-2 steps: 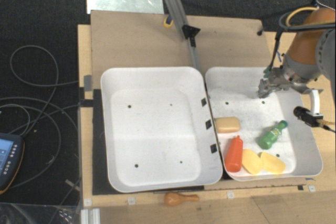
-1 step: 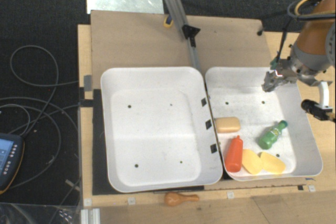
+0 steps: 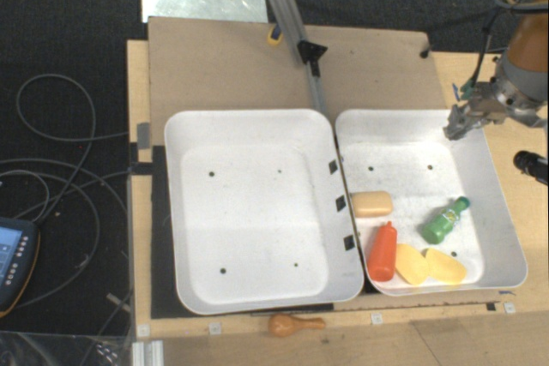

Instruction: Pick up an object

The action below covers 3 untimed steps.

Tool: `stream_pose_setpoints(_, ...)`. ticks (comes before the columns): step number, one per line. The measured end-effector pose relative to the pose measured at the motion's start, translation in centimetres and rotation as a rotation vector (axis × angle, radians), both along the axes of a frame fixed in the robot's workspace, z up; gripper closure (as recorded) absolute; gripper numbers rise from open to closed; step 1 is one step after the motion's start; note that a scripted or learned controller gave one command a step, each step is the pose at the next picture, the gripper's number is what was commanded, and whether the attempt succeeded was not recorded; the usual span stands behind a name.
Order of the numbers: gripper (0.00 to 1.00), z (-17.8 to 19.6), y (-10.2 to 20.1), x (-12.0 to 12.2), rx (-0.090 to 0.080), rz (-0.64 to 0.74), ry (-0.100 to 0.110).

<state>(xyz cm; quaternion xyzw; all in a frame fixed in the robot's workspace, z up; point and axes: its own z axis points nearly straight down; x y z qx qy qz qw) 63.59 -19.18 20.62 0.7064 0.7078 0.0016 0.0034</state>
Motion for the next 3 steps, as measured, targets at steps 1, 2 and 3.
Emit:
stream_pose_setpoints(1, 1.00, 1.5, 0.0, 0.1, 0.001, 0.002, 0.003)
stream_pose_setpoints(2, 1.00, 1.5, 6.2, 1.5, 0.005, 0.009, 0.004)
stream_pose_setpoints(3, 1.00, 2.2, 11.8, 1.4, 0.005, 0.009, 0.005)
